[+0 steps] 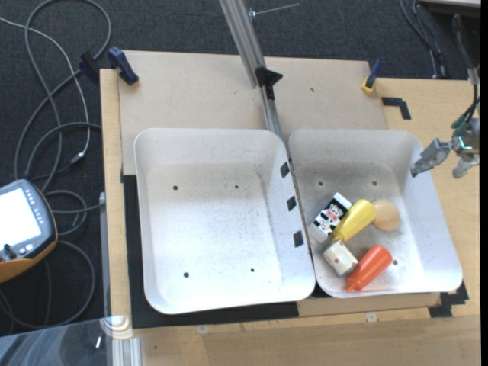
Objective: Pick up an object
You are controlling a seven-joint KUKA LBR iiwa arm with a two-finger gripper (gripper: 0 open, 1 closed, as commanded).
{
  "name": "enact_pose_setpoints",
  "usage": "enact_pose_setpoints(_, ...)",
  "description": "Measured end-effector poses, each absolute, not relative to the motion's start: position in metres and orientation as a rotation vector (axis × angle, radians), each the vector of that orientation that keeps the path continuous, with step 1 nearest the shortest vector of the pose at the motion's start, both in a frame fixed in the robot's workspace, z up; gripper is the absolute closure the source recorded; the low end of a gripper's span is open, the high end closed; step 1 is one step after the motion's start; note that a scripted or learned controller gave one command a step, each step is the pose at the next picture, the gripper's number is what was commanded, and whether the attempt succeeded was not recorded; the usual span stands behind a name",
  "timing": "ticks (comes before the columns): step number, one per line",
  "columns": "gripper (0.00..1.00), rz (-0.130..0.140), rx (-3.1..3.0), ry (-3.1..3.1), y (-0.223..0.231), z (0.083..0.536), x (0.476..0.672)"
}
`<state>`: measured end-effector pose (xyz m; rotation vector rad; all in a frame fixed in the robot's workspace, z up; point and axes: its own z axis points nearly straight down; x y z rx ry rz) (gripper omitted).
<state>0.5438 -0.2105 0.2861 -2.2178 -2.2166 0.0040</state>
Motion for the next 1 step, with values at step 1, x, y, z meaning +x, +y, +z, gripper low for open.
enact_pose_setpoints(1,0.00,0.000,-2.219,-2.221,-0.2102,0.2887,0.5447)
